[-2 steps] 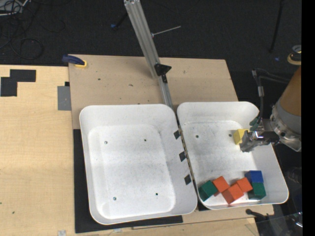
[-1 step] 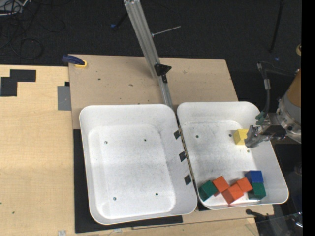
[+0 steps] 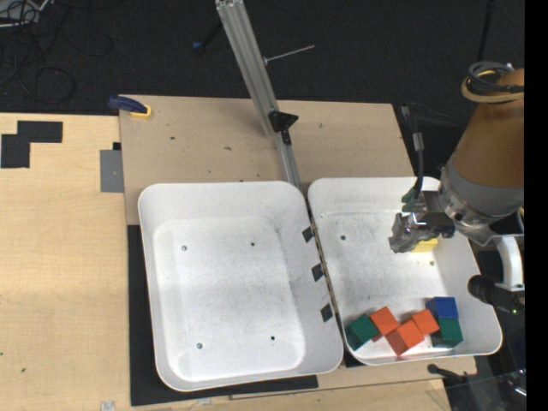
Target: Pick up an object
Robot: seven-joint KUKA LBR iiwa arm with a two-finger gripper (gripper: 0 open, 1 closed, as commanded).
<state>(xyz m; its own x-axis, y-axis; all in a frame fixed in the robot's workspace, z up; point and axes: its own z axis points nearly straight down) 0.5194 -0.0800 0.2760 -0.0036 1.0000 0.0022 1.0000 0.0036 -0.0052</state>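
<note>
Gripper hung low in the right bin, close to that bin's right wall and about midway along it, with the grey arm and its orange band leaning in from the right. A yellow block showed just under and beside the tool, partly hidden by it; I could not tell whether the tool was closed on it or merely sitting over it. To my eye the grasp itself was the step in hand. The next move would call for a straight lift, and only then would it be plain whether the block came along. Too little of the block showed to judge its long axis or which way it pointed. Well apart, in the bin's near right corner, orange, green and blue blocks lay huddled together, touching. The left bin stood alongside.
</note>
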